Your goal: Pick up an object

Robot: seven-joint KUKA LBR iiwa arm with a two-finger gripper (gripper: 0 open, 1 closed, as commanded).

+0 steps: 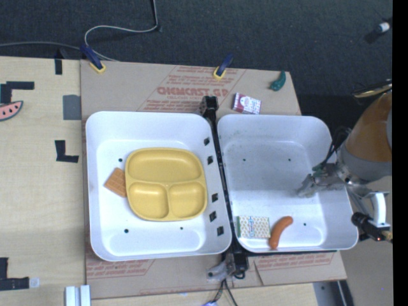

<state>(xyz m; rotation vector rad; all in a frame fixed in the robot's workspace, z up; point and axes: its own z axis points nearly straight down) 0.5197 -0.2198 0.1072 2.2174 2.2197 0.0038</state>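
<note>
Pincer (310, 185) over right bin (280, 129), state impossible to tell.
Near that bin's front wall: orange sausage (279, 231), just beside patterned packet (254, 226).

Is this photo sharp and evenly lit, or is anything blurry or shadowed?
Camera view: soft, even light; the yellow plate and sausage look fairly sharp; the gripper is smeared and dim, casting a faint shadow on the right bin; small print on the packet is unreadable.
</note>
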